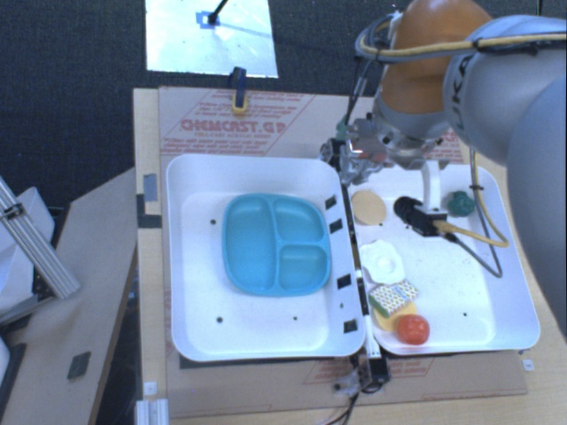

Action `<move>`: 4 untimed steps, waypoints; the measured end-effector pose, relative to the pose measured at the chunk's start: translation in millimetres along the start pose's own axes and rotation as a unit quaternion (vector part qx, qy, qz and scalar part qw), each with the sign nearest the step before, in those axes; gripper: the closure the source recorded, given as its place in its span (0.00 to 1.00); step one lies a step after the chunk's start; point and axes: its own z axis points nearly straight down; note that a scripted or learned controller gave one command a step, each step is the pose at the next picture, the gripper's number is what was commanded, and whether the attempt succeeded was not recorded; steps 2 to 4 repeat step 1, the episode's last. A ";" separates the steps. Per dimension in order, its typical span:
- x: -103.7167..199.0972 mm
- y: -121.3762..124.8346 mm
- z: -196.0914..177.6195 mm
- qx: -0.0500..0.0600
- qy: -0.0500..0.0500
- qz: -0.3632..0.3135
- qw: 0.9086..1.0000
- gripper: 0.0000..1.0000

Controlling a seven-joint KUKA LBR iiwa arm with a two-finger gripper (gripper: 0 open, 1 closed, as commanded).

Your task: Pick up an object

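arm over right bin (toys inside)

Left bin: blue tray fills centre; right bin front corner free.

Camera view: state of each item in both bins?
Blue divided plate: flat in left bin, compartments bare.
Tan disc: flat, right bin.
White fried-egg toy: flat, by the divider.
Patterned block: tilted, on something yellow.
Tomato: resting, front.
Teal object: resting, rear.
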 end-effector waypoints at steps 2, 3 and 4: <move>53.0 -3.9 0.6 0.000 0.000 0.000 1.000 1.00; 53.0 -3.9 0.6 0.000 0.000 0.000 1.000 1.00; 53.0 -3.9 0.6 0.000 0.000 0.000 1.000 1.00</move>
